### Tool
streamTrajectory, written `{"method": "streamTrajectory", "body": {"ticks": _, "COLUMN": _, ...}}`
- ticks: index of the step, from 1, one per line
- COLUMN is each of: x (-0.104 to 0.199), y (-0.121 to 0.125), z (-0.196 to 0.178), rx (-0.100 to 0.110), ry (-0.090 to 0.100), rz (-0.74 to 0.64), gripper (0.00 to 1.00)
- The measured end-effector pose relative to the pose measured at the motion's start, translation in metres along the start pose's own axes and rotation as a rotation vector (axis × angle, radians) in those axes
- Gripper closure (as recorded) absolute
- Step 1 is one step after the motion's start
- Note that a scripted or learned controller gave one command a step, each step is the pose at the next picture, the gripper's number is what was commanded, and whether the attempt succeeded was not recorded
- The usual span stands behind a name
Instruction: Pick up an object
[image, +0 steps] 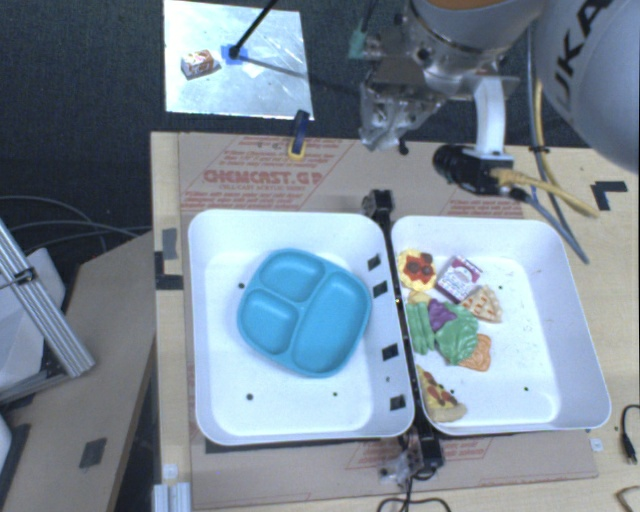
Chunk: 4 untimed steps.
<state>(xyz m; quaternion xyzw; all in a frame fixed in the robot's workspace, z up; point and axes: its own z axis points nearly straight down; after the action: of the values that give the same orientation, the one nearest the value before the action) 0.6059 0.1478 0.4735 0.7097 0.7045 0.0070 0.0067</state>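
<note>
The small, flat, probably light and stiff plastic toy foods, among them a purple-and-white packet (459, 278) in the right white bin (560, 330), would best be pinched across their thin edges, while the gripper (385, 128) is raised above the bench, its state not discernible.

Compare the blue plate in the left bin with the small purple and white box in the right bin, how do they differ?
The blue plate is far larger than the purple and white box. The plate is one solid colour with three compartments; the box carries printed patterns. The plate lies alone in the left bin, while the box sits among toy food pieces in the right bin. Both rest on a bin floor.
</note>
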Motion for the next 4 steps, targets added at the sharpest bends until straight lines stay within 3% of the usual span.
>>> {"method": "streamTrajectory", "body": {"ticks": 1, "x": 0.07, "y": -0.01, "z": -0.043, "rx": 0.013, "ry": 0.003, "rz": -0.016, "gripper": 1.0}}
{"method": "streamTrajectory", "body": {"ticks": 2, "x": 0.087, "y": -0.058, "z": -0.012, "rx": 0.021, "ry": 0.0, "rz": -0.013, "gripper": 1.0}}
{"method": "streamTrajectory", "body": {"ticks": 3, "x": 0.086, "y": -0.056, "z": -0.024, "rx": 0.016, "ry": 0.001, "rz": -0.017, "gripper": 1.0}}
{"method": "streamTrajectory", "body": {"ticks": 4, "x": 0.064, "y": -0.111, "z": -0.066, "rx": 0.016, "ry": 0.003, "rz": -0.013, "gripper": 1.0}}
